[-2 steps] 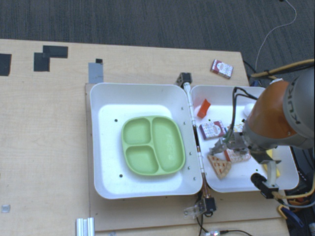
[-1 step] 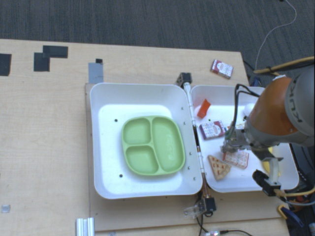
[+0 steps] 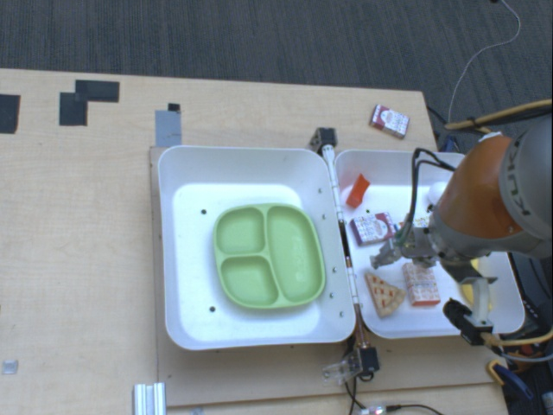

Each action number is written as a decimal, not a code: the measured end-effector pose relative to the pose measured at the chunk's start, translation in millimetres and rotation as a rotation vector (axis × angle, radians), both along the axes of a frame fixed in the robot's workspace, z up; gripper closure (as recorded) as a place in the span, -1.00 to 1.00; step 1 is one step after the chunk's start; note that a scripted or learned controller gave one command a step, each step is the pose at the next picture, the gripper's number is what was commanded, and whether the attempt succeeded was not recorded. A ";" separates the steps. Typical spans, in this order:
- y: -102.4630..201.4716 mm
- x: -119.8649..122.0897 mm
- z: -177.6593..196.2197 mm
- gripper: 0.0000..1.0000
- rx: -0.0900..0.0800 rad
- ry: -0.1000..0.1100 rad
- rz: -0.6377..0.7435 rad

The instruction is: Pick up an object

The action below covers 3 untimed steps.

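Waffle slice (image 3: 384, 293) just below my claw (image 3: 390, 253); red-white packet (image 3: 373, 228) just above it, print unreadable. Can't tell claw state.

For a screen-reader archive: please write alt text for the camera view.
A grey arm with an orange band hangs its claw over the right white bin, above a small red-and-white box, a waffle slice and an orange piece. The left bin holds a green divided plate.

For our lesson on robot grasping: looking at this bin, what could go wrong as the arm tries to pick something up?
1. The pizza slice and small carton lie close together, so the gripper might nudge one while reaching for the other.
2. The arm covers part of the right bin, possibly hiding other items.
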<state>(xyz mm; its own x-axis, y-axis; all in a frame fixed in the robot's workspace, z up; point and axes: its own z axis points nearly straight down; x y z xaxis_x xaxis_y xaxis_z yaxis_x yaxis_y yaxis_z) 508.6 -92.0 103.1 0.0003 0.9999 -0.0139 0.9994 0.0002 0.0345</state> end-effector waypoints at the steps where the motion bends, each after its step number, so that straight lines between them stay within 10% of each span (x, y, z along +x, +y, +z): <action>1: 2.1 -14.1 -12.3 -1.00 0.003 0.005 0.001; 2: 1.0 -12.0 -0.2 1.00 0.001 0.000 0.001; 3: 0.9 -12.1 -0.5 -1.00 0.000 0.000 0.001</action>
